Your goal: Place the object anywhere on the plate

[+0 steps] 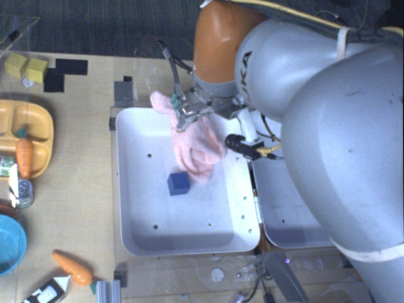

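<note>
Currently fingers (183,113) pinch pink cloth (197,145) near bin (136,169) rim

Bulky grey arm (328,106), orange band (218,40), black cables, white lettering

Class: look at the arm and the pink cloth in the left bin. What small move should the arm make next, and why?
Probably lift straight up a little. The gripper sits at the top of the pink cloth, which drapes down into the left bin beside the blue cube. Raising it would show whether the cloth comes along.
</note>
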Robot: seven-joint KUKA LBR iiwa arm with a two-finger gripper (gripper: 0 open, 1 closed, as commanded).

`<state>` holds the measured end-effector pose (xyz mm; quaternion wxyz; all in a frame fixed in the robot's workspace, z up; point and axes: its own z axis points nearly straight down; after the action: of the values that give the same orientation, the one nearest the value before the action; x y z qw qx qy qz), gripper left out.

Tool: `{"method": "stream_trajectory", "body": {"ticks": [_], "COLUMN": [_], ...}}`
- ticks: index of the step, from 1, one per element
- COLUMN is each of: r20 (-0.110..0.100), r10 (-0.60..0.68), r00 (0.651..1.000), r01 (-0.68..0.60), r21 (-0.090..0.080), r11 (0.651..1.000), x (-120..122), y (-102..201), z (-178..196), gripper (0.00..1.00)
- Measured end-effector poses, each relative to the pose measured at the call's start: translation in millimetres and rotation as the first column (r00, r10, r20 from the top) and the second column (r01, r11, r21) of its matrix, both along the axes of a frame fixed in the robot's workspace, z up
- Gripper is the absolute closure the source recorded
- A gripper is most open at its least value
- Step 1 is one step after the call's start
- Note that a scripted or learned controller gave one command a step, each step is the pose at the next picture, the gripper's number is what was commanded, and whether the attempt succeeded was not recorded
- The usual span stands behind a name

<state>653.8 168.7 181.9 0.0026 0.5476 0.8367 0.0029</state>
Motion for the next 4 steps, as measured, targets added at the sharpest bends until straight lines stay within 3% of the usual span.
{"method": "stream_trajectory", "body": {"ticks": [1,2,3,4], "r20": [-0.003,0.0,-0.001,-0.005], "r10": [-0.05,-0.221,-0.086,-0.358], "r00": [0.999,0.975,0.996,0.934], "r01": [0.05,0.221,0.086,0.358], "r21": [0.0,0.003,0.001,0.001], "r11": [0.999,0.975,0.996,0.934], "x": [14.8,13.6,-44.4,-63.7], "y": [60.8,57.9,60.1,-0.9], "z": [-53.2,-4.7,42.5,-8.8], "gripper": [1.0,1.0,1.0,1.0]}}
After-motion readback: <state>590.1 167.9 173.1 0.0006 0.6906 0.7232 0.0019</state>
